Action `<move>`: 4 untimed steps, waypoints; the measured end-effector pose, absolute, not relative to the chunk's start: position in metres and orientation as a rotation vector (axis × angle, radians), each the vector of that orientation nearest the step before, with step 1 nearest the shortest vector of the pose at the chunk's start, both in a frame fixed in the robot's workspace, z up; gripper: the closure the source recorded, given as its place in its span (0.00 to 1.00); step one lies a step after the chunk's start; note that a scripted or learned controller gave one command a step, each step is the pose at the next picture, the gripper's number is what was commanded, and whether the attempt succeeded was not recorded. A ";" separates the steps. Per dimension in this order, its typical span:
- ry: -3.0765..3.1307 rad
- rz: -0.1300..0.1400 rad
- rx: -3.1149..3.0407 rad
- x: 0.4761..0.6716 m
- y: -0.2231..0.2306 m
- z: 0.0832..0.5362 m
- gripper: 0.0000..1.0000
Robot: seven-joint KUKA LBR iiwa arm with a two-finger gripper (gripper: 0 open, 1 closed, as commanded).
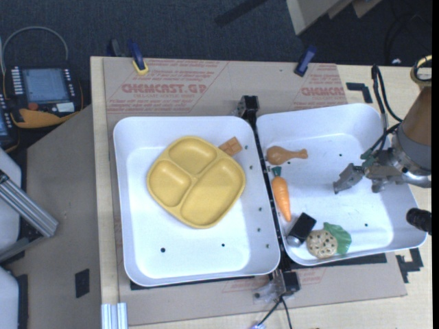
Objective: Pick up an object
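My gripper [362, 181] hangs over the right part of the right bin [322, 125], open, with nothing between its two grey fingers. To its left lie a brown drumstick [285, 155] and an orange carrot [280, 196] near the bin's left wall. At the bin's front sit a black block [301, 227], a chocolate-chip cookie [320, 243] and a green leafy piece [339, 235]. None of these touches the gripper.
The left bin [137, 204] holds a yellow divided plate [196, 181], and a small brown piece [231, 146] rests at the plate's far right edge. Cables [381, 108] run down to the wrist at the right.
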State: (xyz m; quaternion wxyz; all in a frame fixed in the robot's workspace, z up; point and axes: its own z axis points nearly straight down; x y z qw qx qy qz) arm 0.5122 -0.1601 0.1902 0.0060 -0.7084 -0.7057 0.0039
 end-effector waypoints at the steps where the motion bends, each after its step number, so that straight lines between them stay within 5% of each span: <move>1: -2.221 0.000 -2.221 0.516 -0.160 0.197 0.00; 3: -2.223 -0.003 -2.225 0.523 -0.160 0.091 0.00; 4: -2.230 -0.016 -2.228 0.527 -0.158 0.105 1.00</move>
